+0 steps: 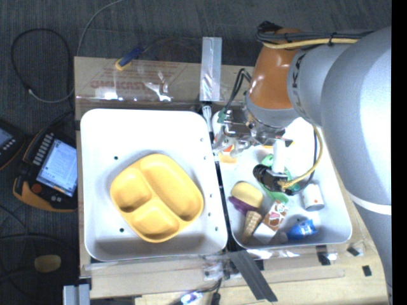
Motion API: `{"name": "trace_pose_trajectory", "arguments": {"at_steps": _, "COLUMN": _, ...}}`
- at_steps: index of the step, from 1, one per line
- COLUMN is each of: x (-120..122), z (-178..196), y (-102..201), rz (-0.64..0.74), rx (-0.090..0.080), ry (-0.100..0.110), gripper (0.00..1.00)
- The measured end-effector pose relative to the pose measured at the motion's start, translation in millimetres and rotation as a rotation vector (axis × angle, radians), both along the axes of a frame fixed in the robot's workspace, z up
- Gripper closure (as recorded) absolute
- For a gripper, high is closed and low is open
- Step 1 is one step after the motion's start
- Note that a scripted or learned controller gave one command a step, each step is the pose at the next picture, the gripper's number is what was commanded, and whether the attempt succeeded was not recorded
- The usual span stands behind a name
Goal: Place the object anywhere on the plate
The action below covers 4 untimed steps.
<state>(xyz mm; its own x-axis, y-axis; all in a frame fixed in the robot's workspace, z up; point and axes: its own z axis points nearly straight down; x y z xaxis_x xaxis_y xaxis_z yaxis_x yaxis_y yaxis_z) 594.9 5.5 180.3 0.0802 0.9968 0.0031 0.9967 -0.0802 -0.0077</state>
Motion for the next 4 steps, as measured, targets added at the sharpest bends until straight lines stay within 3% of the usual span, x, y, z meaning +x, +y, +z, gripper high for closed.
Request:
{"name": "trace_pose_trajectory", "arguments": {"at_steps": 1, "x": -51, "z": 0, "y": 54, "rz": 0.129, "rx": -0.004, "ry": 0.0, "gripper": 1.0}}
{"name": "trace_pose_trajectory", "arguments": {"at_steps": 2, "x": -22, "z": 54, "y": 25, "rz": 0.458, "rx": -0.006, "ry": -0.003, "gripper": 1.0}}
{"name": "trace_pose_trajectory", "arguments": {"at_steps": 3, "x": -9, "z": 91, "y": 52, "rz": 0.33, "rx": -0.004, "ry": -0.002, "gripper": 1.0}}
{"name": "trace_pose_trajectory", "arguments": {"at_steps": 4, "x": -58, "z": 0, "y": 78, "rz": -0.018, "rx": -0.004, "ry": 0.002, "gripper": 1.0}}
